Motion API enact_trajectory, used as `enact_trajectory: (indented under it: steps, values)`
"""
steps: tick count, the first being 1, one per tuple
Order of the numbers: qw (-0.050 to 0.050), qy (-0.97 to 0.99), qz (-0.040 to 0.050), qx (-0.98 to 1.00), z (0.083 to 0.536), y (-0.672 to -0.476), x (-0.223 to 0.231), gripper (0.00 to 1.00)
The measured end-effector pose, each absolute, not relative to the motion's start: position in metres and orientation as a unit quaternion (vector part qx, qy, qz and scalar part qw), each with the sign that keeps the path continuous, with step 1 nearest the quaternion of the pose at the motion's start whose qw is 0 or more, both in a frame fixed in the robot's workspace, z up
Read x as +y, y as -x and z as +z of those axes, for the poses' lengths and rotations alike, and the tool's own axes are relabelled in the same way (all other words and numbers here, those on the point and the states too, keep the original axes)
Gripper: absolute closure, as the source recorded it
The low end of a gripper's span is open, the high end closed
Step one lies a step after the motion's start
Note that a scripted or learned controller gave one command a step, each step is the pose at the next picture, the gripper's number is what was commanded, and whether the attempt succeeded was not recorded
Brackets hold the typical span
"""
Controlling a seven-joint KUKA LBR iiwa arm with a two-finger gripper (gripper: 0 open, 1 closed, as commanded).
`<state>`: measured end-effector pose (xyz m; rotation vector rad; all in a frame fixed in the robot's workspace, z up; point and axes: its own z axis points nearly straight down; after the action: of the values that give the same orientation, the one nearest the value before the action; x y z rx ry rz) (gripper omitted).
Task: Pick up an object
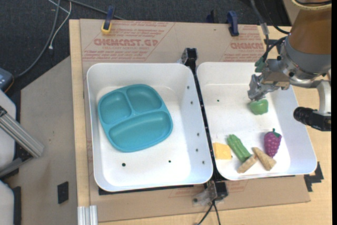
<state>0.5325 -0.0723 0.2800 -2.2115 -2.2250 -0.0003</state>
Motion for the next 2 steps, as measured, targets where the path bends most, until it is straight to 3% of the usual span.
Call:
enact_trajectory:
  steps: [2]
  values:
    - [0.000, 0.705, -0.0011, -0.709, 0.271, -0.559, 0.027, 1.00]
